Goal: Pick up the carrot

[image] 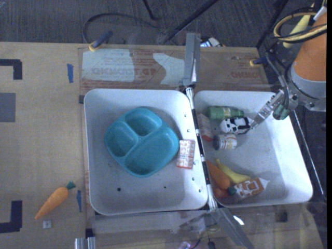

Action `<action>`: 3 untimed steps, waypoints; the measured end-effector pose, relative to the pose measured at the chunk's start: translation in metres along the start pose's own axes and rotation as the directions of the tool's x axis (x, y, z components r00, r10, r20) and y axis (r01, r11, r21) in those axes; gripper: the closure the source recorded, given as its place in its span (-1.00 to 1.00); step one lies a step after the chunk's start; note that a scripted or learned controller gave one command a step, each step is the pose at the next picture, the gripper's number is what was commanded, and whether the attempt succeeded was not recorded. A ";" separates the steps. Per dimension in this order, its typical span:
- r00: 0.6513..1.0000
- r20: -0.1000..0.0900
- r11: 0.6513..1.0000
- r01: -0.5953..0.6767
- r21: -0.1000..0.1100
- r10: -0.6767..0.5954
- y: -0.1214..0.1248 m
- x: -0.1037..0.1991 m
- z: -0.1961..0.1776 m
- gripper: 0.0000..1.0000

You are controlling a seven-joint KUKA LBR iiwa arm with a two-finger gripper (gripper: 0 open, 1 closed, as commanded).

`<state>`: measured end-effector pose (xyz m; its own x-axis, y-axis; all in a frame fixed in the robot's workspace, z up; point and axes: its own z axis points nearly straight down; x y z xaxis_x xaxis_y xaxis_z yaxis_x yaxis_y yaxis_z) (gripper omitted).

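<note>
The gripper (255, 119) hangs low over the far part of the right bin (290, 154), its tip just beside a small black-and-white toy (234, 124); whether it is open or closed I cannot tell, and nothing shows as held in it. Near it lie a green bottle (224, 112) and a small can (226, 142); nearer the front of that bin sit a banana (233, 173), an orange piece (218, 175) and a small carton (249, 188). The left bin (104, 191) holds a teal divided plate (141, 141). The carrot (52, 201) lies outside both bins, on the bench (36, 139) beyond the left bin's near-left corner, well apart from the gripper. As I judge it, the pick is not yet begun; reach, grasp and lift all remain.
</note>
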<state>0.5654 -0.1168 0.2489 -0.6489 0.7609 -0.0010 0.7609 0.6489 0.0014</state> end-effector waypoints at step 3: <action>0.859 0.000 0.859 0.511 0.000 -0.511 -0.049 0.074 0.094 1.00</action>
<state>0.4798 -0.0923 0.1547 -0.9467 0.3220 -0.0016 0.3220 0.9467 0.0011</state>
